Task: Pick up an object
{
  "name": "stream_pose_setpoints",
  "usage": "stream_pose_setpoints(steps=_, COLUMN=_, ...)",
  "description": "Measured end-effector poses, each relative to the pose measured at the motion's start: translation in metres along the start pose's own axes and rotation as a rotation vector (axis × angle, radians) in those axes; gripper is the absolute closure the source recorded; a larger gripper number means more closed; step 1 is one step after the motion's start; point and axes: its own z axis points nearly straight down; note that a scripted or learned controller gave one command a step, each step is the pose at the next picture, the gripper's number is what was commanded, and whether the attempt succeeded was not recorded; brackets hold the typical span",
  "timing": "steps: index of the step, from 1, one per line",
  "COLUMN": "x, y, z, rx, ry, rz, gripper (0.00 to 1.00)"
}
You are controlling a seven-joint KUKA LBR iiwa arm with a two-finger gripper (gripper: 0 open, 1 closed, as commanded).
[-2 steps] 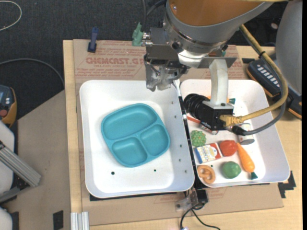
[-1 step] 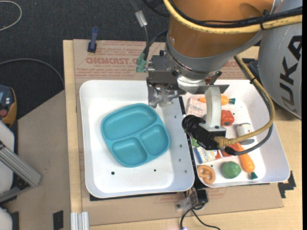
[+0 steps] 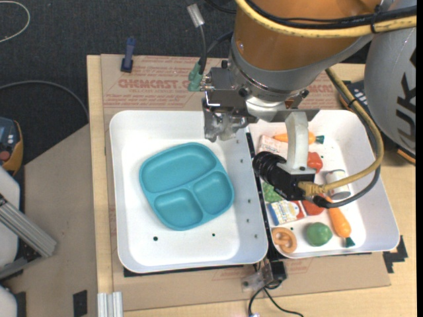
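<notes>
My gripper (image 3: 223, 125) hangs over the far right corner of the left bin (image 3: 129, 177), close to the wall between the two bins. A teal divided plate (image 3: 187, 185) lies in the middle of that bin, just below and left of the gripper. The right bin (image 3: 370, 170) holds several small items: an orange carrot (image 3: 341, 222), a green lime (image 3: 318, 233), a pretzel (image 3: 284, 240), a small printed carton (image 3: 285, 211), a red piece (image 3: 313, 161) and a silver can (image 3: 338, 176). The arm hides part of this bin.
The bins rest on a cardboard sheet (image 3: 158, 78) marked with red print. A blue clip (image 3: 127, 55) lies at its far left corner. Cables run across the dark floor behind. Bare white floor of the left bin surrounds the plate.
</notes>
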Motion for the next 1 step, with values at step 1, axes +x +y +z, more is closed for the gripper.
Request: stream_pose_setpoints(steps=1, x=0.0312, y=-0.0006, z=0.0042, rx=0.001, ry=0.0, rz=-0.003, gripper=1.0)
